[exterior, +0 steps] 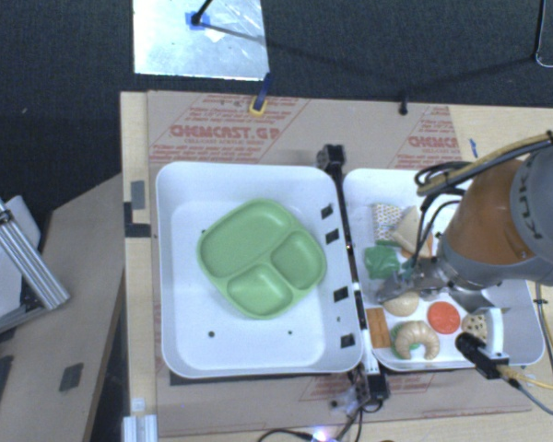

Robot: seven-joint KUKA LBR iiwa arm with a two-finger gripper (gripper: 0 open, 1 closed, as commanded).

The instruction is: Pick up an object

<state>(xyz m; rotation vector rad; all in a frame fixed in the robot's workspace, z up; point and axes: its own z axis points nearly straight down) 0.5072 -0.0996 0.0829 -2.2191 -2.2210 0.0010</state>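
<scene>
Grey-armed gripper (407, 282) is lowered among toy foods at right centre (finger state cannot be told); a seated, centred closure is called for next.

We read red print on the brown cardboard sheet (350, 122) under the white bins (249, 178): "CHEMCAST GP" behind the left bin, and the same print again, partly covered, behind the right bin.

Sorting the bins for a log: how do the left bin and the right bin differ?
The left bin holds a green divided plate; the right bin holds several small food-like items, such as a croissant and an orange disc. The arm's gripper reaches into the right bin, not the left. Both are shallow and white.
</scene>
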